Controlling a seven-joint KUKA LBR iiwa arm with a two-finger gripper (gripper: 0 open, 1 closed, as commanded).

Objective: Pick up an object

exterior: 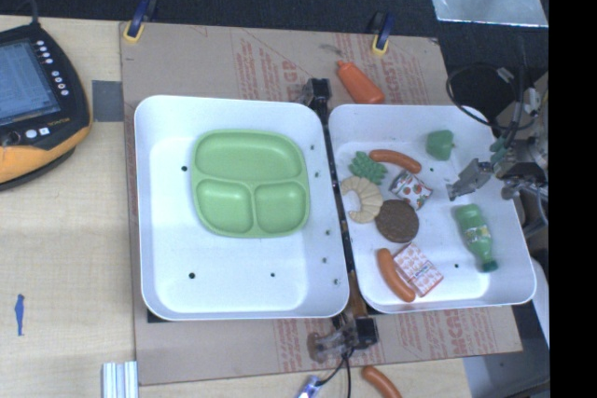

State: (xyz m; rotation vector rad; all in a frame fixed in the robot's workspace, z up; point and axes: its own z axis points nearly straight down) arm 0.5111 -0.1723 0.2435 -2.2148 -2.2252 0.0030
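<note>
We see the gripper (471, 177) low over the right bin (522, 289), entering from the right edge; one grey finger points left, but we cannot tell whether its fingers stand apart or together, and nothing shows between them. It sits between two likely targets: the green bottle (474, 236) lies just near of it, on its side along the bin's right part, and a small green block (439, 144) lies just far of it. We judge the bottle the more probable pick, since the tool hangs closest to it, though neither is touched as far as we can tell.

Further left in the same bin the toy food is crowded: a sausage (395, 159), a green leafy piece (367, 169), a small wrapped packet (410, 191), a dark round cookie (397, 221), a pale ring-shaped piece (360, 199), and near the front another sausage (394, 275) touching a red carton (418, 269). That crowding probably explains working the open right side.

The left bin (159, 275) holds a green divided plate (250, 183).
</note>
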